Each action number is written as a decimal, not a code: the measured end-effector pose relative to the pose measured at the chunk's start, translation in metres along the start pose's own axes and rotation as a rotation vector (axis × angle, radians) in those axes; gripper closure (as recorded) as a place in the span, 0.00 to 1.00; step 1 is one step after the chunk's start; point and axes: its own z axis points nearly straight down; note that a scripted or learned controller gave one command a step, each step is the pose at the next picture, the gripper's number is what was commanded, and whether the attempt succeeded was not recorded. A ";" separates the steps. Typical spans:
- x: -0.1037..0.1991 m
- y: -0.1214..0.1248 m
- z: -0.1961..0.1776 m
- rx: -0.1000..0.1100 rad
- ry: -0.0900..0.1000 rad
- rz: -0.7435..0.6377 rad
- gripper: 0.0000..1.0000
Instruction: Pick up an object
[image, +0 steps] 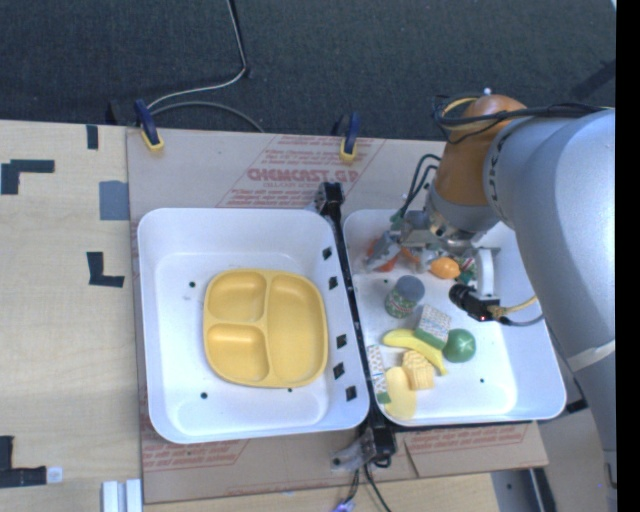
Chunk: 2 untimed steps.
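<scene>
Gripper (420, 243) sits low in the right bin (520, 385), at 12 o'clock from the grey can (405, 297). Its state: cannot tell. Yellow divided plate (266, 327) occupies the left bin (170, 300).

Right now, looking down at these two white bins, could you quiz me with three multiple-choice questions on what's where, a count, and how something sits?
1. Where is the yellow divided plastic plate?
A. left white bin
B. right white bin
C. cardboard

2. How many compartments has the plate?
A. two
B. three
C. five

3. How does the end effector sit?
A. high over the left bin
B. down in the right bin's far end
C. outside both bins

Answers: 1 A, it lies flat in the left bin. 2 B, ridges split it three ways. 3 B, it is among the small items there.
</scene>
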 end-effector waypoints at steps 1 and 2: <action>0.001 -0.002 -0.008 0.009 0.002 -0.001 1.00; 0.001 0.000 -0.009 0.002 0.000 -0.001 0.00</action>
